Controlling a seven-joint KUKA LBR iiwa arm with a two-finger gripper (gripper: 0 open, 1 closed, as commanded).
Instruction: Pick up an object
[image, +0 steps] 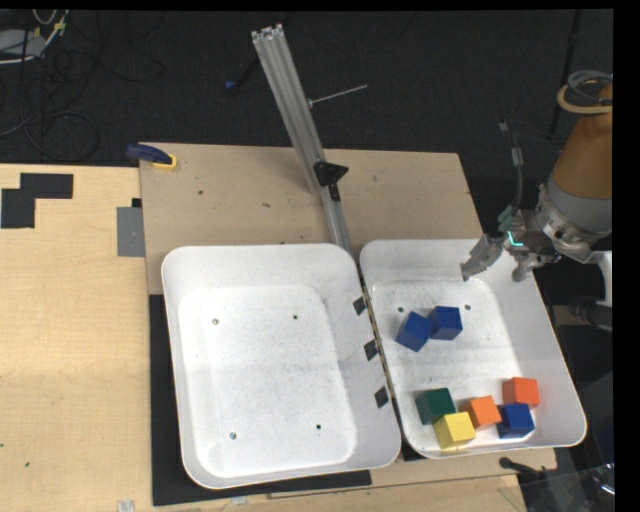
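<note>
Blocks are lying in the right bin (560, 360), nearest the camera in a cluster at its front corner: a yellow block (456, 429) touching a green block (434, 404) behind it, an orange block (484, 411) just beside them, then a blue block (516, 419) with a red-orange block (521, 391) right behind it. Farther back, near the middle of that bin, two more blue blocks (414, 331) are sitting against each other, the right one (446, 322) slightly farther away. The left bin (190, 300) is sitting beside it on the tabletop (400, 190). Beyond, the claw (497, 260) is hanging over the right bin's far edge with its fingers spread apart and nothing between them, well apart from every block. A metal rail (295, 110) is slanting across the tabletop behind the bins.
</note>
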